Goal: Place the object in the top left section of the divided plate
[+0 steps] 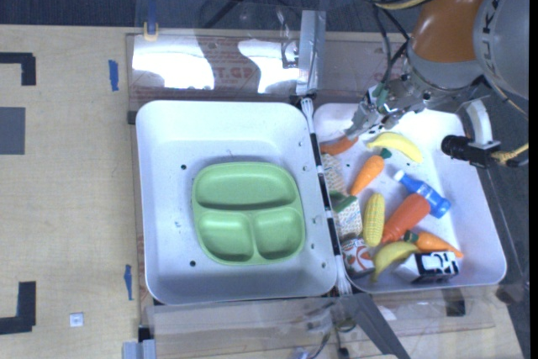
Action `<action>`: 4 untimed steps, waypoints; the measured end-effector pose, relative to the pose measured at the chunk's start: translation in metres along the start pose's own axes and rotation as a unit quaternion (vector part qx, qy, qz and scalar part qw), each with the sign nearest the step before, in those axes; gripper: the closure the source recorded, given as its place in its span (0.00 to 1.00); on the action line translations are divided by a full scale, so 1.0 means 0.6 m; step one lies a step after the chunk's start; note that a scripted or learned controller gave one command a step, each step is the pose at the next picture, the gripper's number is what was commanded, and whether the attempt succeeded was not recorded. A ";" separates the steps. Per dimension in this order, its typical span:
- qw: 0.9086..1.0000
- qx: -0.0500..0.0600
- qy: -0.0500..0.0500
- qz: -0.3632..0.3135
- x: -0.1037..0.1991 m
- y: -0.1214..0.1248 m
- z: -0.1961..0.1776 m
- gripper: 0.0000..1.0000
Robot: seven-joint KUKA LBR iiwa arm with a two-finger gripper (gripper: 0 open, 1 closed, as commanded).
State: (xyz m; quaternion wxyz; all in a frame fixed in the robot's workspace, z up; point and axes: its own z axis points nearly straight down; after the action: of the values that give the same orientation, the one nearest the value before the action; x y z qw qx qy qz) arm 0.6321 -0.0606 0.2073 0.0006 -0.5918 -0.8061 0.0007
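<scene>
1. my grey arm with its orange band (458, 8) comes in from the 2 o'clock corner and hangs over the far end of the right-hand shallow white bin (483, 223).
2. the left-hand shallow white bin (160, 181) sits beside it, the two touching along a middle seam.
3. the light green plastic divided plate (248, 212) lies flat in the middle of the left bin; its long section runs across the 12 o'clock side, with two smaller sections at 6 o'clock.
4. my pincer (370, 115) is at the right bin's 11 o'clock corner, tilted toward the seam; i cannot tell how it stands or whether it has anything.
5. just at 4 o'clock of it lies a curved yellow toy banana (397, 145).
6. an orange toy carrot (366, 173) lies at 6 o'clock of my pincer.
7. a blue and white bottle (423, 191) lies slantwise at 4 o'clock of that carrot.
8. a bigger orange carrot (406, 214) lies under the bottle, with a yellow corn cob (373, 219) just at its 9 o'clock.
9. a second yellow banana (389, 255) rests near the bin's 6 o'clock edge.
</scene>
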 end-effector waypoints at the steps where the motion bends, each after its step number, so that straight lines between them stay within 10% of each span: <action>1: 0.998 0.000 0.001 0.055 0.076 -0.106 0.039 1.00; 2: 1.000 0.001 0.001 0.017 0.204 -0.111 0.039 1.00; 3: 1.000 0.000 0.001 0.018 0.203 -0.111 0.039 0.00; 4: 1.000 0.000 0.001 0.018 0.203 -0.111 0.039 0.00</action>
State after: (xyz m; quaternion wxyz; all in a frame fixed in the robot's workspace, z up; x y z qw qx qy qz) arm 0.5319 0.0355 0.1841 0.0013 -0.6059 -0.7955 0.0007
